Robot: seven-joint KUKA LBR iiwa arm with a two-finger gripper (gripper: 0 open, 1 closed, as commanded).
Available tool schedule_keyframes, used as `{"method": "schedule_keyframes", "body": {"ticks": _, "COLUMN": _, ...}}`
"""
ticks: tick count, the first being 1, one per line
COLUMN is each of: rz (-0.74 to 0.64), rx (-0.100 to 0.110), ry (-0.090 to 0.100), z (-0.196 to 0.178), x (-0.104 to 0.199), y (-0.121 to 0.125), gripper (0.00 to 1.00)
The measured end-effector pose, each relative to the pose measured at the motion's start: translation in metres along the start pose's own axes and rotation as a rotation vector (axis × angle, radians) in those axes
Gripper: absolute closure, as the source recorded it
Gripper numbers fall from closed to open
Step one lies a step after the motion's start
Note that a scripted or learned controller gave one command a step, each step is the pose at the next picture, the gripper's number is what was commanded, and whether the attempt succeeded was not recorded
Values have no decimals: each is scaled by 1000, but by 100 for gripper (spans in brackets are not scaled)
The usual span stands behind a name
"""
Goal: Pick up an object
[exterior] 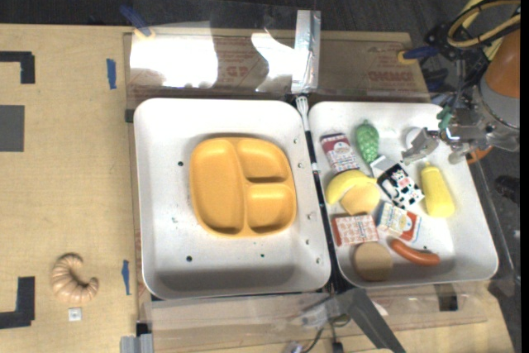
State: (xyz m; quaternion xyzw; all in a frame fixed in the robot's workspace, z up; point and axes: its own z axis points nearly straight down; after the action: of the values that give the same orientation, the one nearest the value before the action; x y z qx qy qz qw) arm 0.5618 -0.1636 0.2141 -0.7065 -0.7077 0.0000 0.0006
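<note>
The right bin holds several toy items. Among them are a green vegetable, a red-and-white packet, a yellow fruit, a black-and-white box, a yellow cylinder, a second packet, a sausage and a tan round piece. My gripper hangs over the bin's upper right part. It is above the black-and-white box and the yellow cylinder, and nothing is visibly held.
The left bin holds a yellow divided plate. A croissant toy lies on the bench at the lower left. A clear plastic sheet stands behind the bins. Cables and the arm's orange band sit at the right edge.
</note>
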Motion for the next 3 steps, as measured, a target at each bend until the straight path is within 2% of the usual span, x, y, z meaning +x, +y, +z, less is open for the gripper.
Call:
{"method": "schedule_keyframes", "body": {"ticks": 1, "rz": 102, "rx": -15, "ry": -3, "z": 87, "x": -25, "y": -30, "gripper": 0}}
{"method": "schedule_keyframes", "body": {"ticks": 2, "rz": 104, "rx": -39, "ry": -3, "z": 107, "x": -36, "y": -18, "gripper": 0}}
{"method": "schedule_keyframes", "body": {"ticks": 3, "rz": 24, "rx": -39, "ry": 5, "z": 107, "x": -42, "y": -21, "gripper": 0}}
